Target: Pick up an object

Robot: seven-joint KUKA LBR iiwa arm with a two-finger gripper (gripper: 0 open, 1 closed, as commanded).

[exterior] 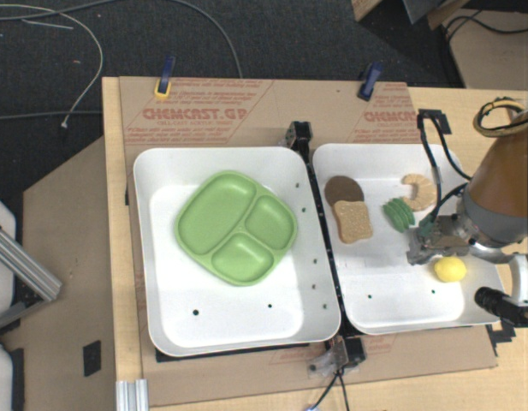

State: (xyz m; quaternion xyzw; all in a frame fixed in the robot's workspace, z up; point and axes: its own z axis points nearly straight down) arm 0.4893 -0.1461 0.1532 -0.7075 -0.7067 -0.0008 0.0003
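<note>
Camera view — claw (420, 248) low over right bin (375, 302), beside yellow lemon (450, 270).

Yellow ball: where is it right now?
The yellow ball lies in the right bin, near its right side, just below the gripper and right of the bread slice.

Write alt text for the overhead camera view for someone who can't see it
A grey robot arm's pincer is low in the right bin, among a yellow ball, green toy, bread slice, brown disc and tan piece. The left bin holds a green divided plate.
</note>
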